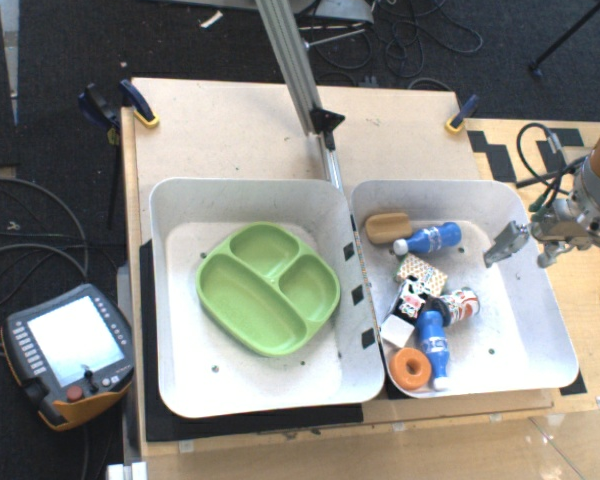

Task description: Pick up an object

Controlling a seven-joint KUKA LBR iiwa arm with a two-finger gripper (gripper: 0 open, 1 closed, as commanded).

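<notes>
gripper (525, 243) at right bin's (540, 353) right side, fingers look open, maybe, view small. holds nothing. toys piled mid-bin, well apart from it: blue bottle (430, 238), brown block (387, 227), orange ring (412, 367). risk: pile tight, fingers bump neighbours, round bottle rolls away, grab slips.

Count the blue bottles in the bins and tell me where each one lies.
2. One blue bottle lies near the back of the right bin, beside a tan block. The other lies near the front, next to an orange ring. The clutter might hide more.
</notes>
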